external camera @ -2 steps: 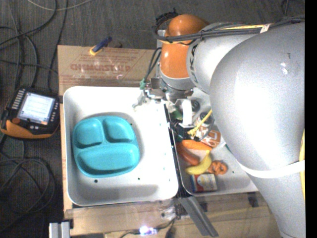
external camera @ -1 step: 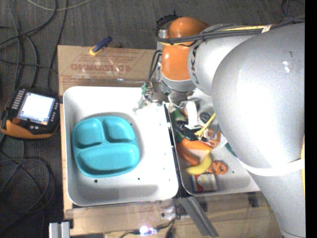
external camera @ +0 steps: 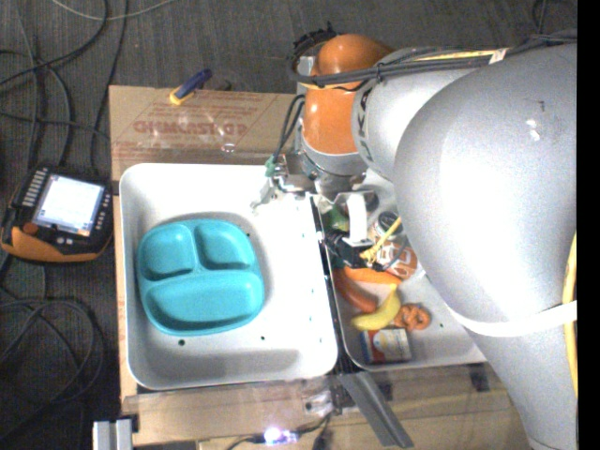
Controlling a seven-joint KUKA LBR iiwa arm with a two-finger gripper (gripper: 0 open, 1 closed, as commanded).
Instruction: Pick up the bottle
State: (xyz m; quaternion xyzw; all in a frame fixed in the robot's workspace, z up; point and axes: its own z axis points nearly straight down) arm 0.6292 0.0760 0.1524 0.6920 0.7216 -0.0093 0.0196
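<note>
A white bottle-like object [external camera: 357, 217] with a green patch beside it lies at the far end of the right bin [external camera: 450, 337], half covered by the arm. I cannot make out its full shape. My gripper [external camera: 309, 186] hangs below the orange wrist band [external camera: 330, 125], over the far end of the wall between the two bins and just left of the white object. The wrist hides most of the gripper, and I see nothing held in it.
The left bin [external camera: 291, 279] holds a teal divided plate [external camera: 201, 275]. In the right bin lie a banana [external camera: 377, 313], an orange carrot-like piece [external camera: 361, 284], a pretzel-like item [external camera: 414, 318] and a small box [external camera: 386, 345]. A handheld pendant [external camera: 58, 214] sits far left.
</note>
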